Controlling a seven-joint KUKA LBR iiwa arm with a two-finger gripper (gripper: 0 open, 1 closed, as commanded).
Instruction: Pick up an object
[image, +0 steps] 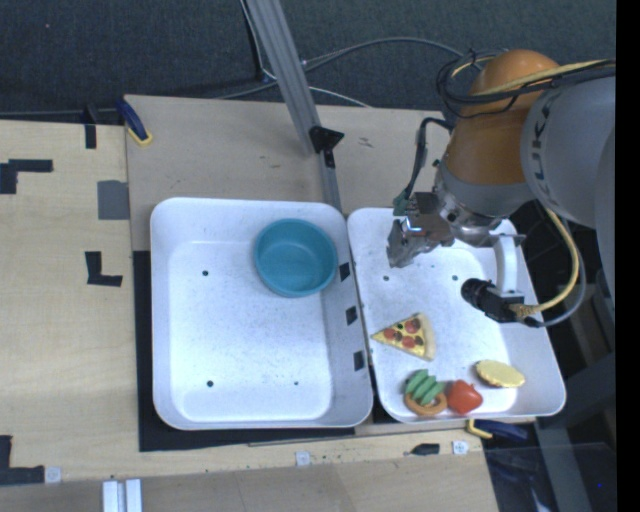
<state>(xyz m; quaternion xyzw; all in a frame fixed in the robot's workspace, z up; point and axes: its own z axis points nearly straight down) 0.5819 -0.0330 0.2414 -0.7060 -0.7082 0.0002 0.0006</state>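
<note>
Nearest lens: arm (500, 130), grey w/ orange band, reaching in from view-right. Gripper (398, 252) at its end, over far-left part of right bin (530, 400), above bare floor. Claw state: can't tell from this angle. Nothing seen gripped.

Candidates for the pick, mostly in right bin:
- pizza slice (407, 336), approx mid-bin, nearest to gripper but apart from it, lying flat.
- green-and-orange piece (424, 393) and red piece (463, 397), side by side at near wall, touching or nearly so.
- yellow piece (499, 375), just beside red piece, toward right wall.
- blue bowl (295, 257), upright in far-right area of left bin (200, 390), across the bin walls from gripper.

Step, as judged: approach / pre-grasp. No obj lifted yet, so task at early stage.

Next move, as judged: choose target, shift over it, descend w/ claw spread, close, lift.
- Pizza slice: shortest trip, but low and flat, so needs a deep descent and a straddle across its edges. Risk of sliding away.
- Near-wall cluster: crowded, likely to nudge neighbours or hit the wall.
- Bowl: rim pinch poss., but means crossing over into left bin first.
</note>
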